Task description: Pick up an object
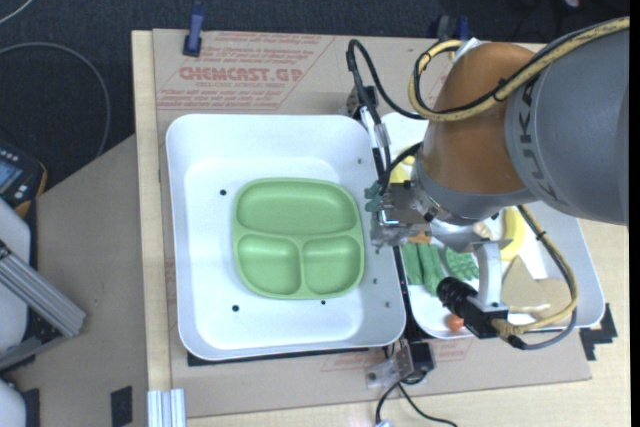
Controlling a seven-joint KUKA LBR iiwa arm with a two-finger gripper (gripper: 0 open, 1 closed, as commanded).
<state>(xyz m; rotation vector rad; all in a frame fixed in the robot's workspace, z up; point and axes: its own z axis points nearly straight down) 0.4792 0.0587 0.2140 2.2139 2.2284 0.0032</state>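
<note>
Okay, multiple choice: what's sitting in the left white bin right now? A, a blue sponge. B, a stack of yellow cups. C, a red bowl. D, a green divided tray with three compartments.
D: the left bin holds a light green divided tray, with one long compartment at the back and two smaller ones in front, lying flat near the bin's middle.

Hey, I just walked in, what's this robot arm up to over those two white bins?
A grey and orange robot arm reaches in from the right and hangs low over the right bin, where a jumble of green, yellow and orange items lies. Its hand is hidden beneath the wrist, so a grasp can't be confirmed. The left bin holds a green divided tray, lying flat and untouched.
</note>
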